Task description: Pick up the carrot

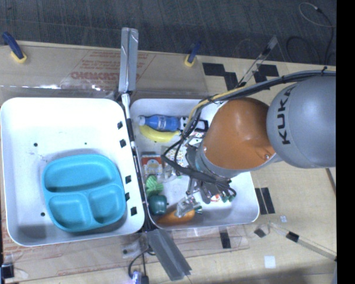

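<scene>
The carrot (178, 217) is an orange piece lying along the near wall of the right bin (244, 213). My gripper (192, 204) hangs low over the near part of that bin, just above and slightly right of the carrot, touching or nearly touching its top. The arm's orange band and grey wrist hide the middle of the bin. The carrot's right end is partly covered by the gripper.
Beside the carrot on its left sits a dark green round item (157, 203), with a leafy green piece (152, 186) above it. A yellow banana (158, 135) and a blue bottle (163, 122) lie at the bin's far end. The left bin (23, 129) holds a blue divided tray (83, 191).
</scene>
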Motion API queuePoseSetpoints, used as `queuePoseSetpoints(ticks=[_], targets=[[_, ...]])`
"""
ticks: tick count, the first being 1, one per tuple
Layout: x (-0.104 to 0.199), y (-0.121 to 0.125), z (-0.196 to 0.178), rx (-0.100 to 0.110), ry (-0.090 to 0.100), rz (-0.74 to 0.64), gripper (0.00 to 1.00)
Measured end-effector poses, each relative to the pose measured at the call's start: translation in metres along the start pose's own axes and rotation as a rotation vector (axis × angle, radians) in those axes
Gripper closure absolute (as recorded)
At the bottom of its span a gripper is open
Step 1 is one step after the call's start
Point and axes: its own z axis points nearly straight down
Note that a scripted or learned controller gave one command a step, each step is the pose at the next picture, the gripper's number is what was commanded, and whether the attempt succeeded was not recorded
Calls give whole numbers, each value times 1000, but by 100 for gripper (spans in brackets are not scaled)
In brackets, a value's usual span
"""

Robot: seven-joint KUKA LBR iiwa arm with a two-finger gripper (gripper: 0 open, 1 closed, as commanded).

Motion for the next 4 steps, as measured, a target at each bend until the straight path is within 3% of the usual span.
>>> queuePoseSetpoints(ticks=[1,2,3,4], targets=[[6,-53,27,10,-19,-318,0],[-11,14,-68,0,0,-367,0],[4,-35,-8,-3,4,-386,0],[6,-24,-20,-3,5,-292,0]])
